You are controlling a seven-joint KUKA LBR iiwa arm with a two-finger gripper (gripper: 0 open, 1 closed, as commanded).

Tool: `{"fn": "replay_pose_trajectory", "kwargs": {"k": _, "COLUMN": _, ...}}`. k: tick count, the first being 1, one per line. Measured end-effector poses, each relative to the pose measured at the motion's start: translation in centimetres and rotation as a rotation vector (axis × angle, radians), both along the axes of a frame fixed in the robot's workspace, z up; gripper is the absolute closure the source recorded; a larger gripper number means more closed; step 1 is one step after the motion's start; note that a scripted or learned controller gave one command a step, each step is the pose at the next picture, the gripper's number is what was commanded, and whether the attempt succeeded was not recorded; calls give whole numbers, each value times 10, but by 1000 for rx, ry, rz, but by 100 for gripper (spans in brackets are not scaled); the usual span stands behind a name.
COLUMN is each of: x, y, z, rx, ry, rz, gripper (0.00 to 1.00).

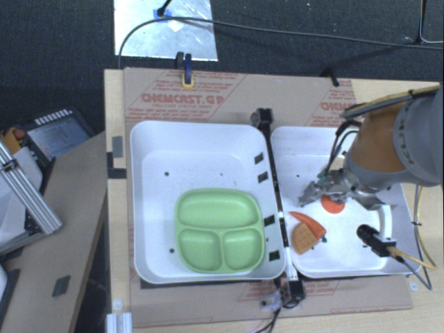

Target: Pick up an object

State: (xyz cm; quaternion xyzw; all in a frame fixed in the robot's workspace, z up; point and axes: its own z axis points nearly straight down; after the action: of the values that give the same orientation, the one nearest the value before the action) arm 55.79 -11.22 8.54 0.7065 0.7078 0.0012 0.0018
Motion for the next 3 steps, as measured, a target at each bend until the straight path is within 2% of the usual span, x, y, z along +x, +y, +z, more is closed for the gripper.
{"fn": "replay_pose_trajectory", "kwargs": {"k": 1, "x": 2, "y": -2, "z": 13, "rx": -3, "ry": -7, "rz": -1, "gripper": 100}}
{"fn": "replay_pose_trajectory", "kwargs": {"k": 2, "x": -5, "y": -1, "z": 61, "rx": 0, "ry": -1, "rz": 0, "gripper": 100}}
{"fn": "replay_pose_trajectory", "kwargs": {"k": 3, "x": 1, "y": 4, "z": 106, "rx": 0, "ry": -2, "rz": 3, "gripper": 100}}
